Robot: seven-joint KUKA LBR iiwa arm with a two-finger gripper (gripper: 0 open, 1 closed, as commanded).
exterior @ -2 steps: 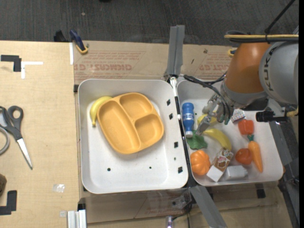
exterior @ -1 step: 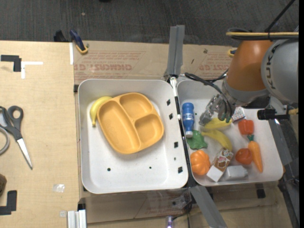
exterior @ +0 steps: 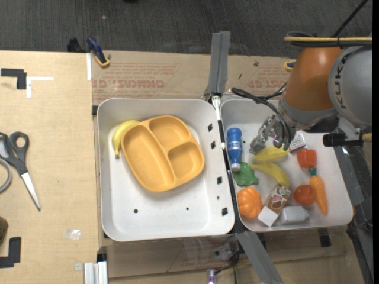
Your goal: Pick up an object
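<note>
My gripper [exterior: 267, 139] hangs low in the right bin [exterior: 343, 218], just above a yellow banana [exterior: 270, 154]. A second banana [exterior: 273, 172] lies below it. Left of them stand a blue bottle [exterior: 234, 145] and a green piece [exterior: 243, 174]. An orange pumpkin [exterior: 249, 202], a small carton [exterior: 273, 203], a red tomato [exterior: 304, 194], a carrot [exterior: 319, 194] and a red pepper [exterior: 306, 158] fill the bin's lower half. Nothing shows between the fingers.
The left bin [exterior: 118, 218] holds an orange divided plate [exterior: 161, 152] with a banana [exterior: 121, 134] beside its left rim. Scissors [exterior: 21, 164] lie on the bench at far left. A grey divider [exterior: 219, 64] stands between the bins.
</note>
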